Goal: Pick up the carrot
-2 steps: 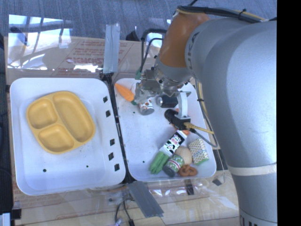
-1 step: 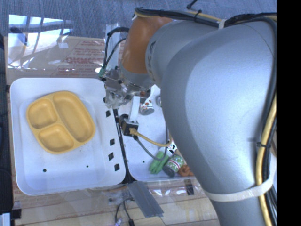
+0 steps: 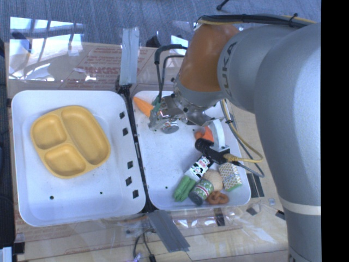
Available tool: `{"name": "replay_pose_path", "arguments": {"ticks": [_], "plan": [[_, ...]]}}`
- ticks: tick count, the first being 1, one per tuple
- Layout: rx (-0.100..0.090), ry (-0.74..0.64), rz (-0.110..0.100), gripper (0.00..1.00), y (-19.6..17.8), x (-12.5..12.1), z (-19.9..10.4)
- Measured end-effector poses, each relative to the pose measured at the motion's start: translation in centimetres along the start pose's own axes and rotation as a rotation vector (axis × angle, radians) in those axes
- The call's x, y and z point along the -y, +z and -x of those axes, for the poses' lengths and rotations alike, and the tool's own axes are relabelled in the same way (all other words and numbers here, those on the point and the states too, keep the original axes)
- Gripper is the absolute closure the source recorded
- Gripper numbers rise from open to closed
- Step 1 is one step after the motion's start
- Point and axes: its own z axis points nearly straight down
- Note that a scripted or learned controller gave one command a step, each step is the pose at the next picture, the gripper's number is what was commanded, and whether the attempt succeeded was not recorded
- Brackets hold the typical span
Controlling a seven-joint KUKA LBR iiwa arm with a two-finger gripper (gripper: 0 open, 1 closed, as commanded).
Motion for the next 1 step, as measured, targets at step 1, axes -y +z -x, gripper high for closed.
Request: {"name": "replay_pose_path", "arguments": {"ticks": [1], "plan": [[0.0,0.337,0.004,1.0,-4.9,-2.07,-0.44]]}}
